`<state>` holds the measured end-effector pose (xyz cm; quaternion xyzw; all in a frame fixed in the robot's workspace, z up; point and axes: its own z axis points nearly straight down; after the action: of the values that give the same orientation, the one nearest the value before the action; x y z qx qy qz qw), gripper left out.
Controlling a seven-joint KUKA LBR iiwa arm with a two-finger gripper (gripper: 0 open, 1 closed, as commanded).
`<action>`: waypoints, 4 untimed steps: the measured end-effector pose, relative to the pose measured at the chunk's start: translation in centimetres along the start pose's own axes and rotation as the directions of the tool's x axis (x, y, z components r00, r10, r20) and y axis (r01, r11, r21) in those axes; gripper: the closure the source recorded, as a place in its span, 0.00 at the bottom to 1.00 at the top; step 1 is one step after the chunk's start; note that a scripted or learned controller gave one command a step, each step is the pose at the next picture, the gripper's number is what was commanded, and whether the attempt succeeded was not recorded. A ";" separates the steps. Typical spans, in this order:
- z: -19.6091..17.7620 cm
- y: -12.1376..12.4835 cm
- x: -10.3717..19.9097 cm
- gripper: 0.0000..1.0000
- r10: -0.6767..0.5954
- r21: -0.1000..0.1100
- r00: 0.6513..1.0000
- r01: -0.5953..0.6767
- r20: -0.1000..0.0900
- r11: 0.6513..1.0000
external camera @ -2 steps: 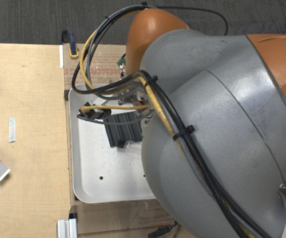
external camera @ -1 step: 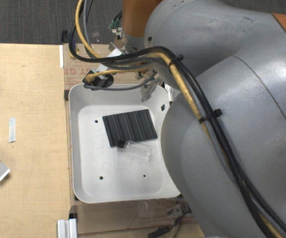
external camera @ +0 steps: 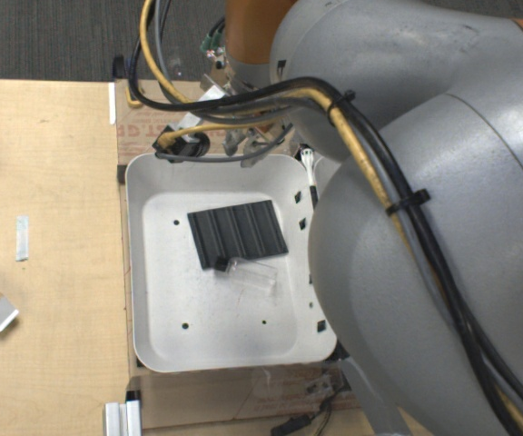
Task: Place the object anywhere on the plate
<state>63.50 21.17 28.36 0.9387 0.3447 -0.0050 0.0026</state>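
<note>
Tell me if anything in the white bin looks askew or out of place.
The dark ribbed slab lies tilted in the bin, not square to its walls. A small clear piece lies at its lower edge, hard to make out. Nothing looks spilled or broken.

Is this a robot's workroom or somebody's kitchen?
Probably a robot lab or workshop. A big grey robot arm with thick cables leans over a white bin on a wooden bench.
</note>
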 end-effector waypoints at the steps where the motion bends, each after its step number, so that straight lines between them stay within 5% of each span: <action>1: -5.4 -0.4 2.0 1.00 -0.407 -0.003 0.913 0.407 -0.006 0.913; 2: 10.9 0.3 2.9 1.00 -0.438 -0.002 0.899 0.438 -0.005 0.899; 3: 16.2 -1.0 1.5 1.00 -0.543 -0.002 0.839 0.543 -0.005 0.839; 4: 10.1 0.3 3.0 1.00 -0.173 -0.001 0.985 0.173 -0.008 0.985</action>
<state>65.90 22.76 18.25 0.9053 0.4247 -0.0015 0.0009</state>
